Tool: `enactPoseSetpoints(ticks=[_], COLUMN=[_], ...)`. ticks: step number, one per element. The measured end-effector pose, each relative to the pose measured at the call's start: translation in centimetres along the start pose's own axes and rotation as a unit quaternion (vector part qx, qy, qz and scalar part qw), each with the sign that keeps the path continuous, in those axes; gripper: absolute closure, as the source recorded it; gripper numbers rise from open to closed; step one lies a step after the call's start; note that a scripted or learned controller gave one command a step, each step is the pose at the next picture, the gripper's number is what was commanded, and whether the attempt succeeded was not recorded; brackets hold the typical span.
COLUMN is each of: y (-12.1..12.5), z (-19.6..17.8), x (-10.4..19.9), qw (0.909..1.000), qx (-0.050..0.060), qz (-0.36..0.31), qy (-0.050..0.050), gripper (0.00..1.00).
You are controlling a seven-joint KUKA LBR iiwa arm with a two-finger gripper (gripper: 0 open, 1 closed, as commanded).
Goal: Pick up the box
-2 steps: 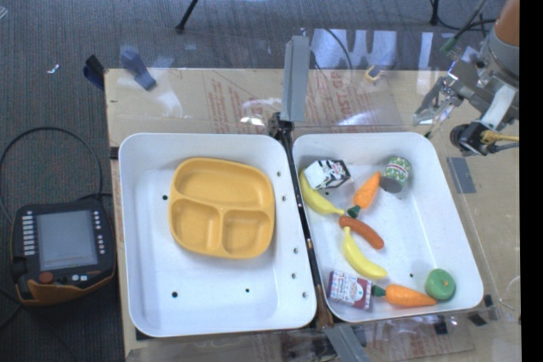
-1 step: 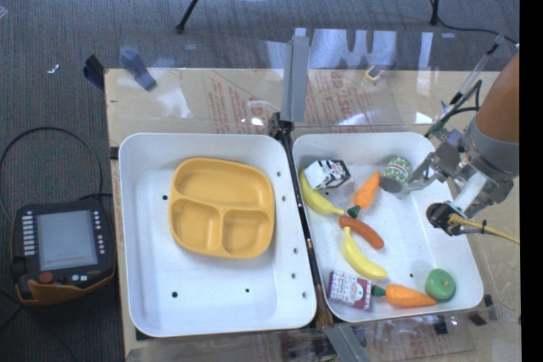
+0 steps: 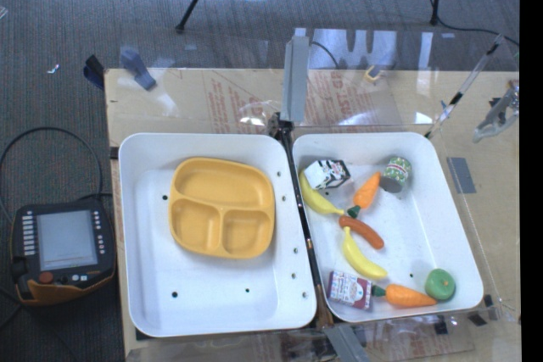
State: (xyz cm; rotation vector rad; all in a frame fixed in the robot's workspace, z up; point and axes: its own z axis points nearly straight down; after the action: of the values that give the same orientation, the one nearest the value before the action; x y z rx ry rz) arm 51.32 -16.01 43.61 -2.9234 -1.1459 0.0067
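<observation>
Nearest to the camera lies the red box (image 3: 349, 289), flat in the front left corner of the right bin (image 3: 424, 147), with a banana (image 3: 363, 256) just behind it and a carrot (image 3: 402, 295) touching its right end. It is probably light cardboard, stiff but easy to crush, so a gentle hold across its narrow sides seems best. At the right edge hangs the gripper (image 3: 501, 111), well apart from the box; whether it is wide or narrow I cannot tell.
</observation>
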Motion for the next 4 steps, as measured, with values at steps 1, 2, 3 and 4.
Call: enactPoseSetpoints(ticks=[1,2,3,4], y=[6.7,10.4,11.1,10.9], z=[0.0,0.0,25.8,29.2], x=[6.3,5.3,4.6,4.9], qw=[0.9965,0.9941,0.9774,0.9841], qx=[0.0,0.001,0.003,0.002], qz=[0.084,0.109,0.211,0.178], qy=[0.0,0.0,0.0,0.0], gripper=[0.0,0.0,0.0,0.0])
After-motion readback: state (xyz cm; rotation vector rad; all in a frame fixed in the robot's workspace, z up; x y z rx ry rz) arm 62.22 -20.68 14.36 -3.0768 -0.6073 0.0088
